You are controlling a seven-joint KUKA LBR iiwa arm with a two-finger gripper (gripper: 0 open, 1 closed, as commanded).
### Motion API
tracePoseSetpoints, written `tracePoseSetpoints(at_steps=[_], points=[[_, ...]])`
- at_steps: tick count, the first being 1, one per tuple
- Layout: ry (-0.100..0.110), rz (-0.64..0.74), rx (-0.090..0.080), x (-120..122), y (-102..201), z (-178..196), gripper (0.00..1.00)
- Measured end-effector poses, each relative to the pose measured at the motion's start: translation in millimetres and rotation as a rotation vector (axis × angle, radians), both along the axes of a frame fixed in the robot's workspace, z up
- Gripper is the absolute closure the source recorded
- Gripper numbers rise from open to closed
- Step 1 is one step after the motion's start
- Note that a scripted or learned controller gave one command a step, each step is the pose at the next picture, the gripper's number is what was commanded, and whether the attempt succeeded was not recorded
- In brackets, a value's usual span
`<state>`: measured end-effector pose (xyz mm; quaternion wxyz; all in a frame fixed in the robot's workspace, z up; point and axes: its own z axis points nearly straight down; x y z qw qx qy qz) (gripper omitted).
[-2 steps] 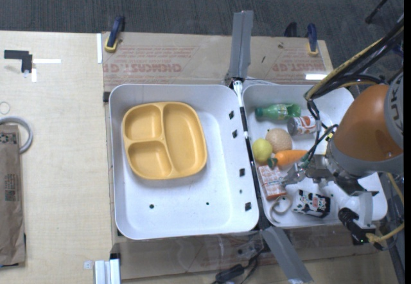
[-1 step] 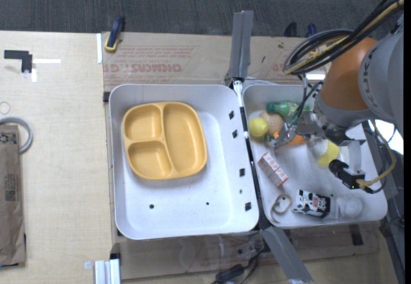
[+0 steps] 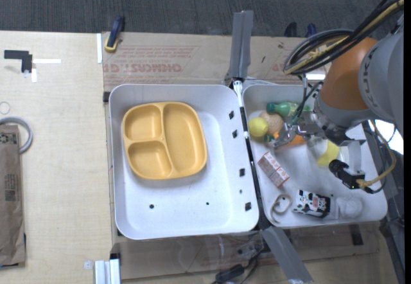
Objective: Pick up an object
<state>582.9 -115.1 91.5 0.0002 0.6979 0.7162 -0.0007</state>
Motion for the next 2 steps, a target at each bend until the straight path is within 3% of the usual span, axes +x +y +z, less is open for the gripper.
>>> tracePoseSetpoints(at_steps=[1,2], points=[[0.000,0.122,0.000,24,-6,85,0.00],[-0.029,0.208,-0.010,14,-15,27,0.00]])
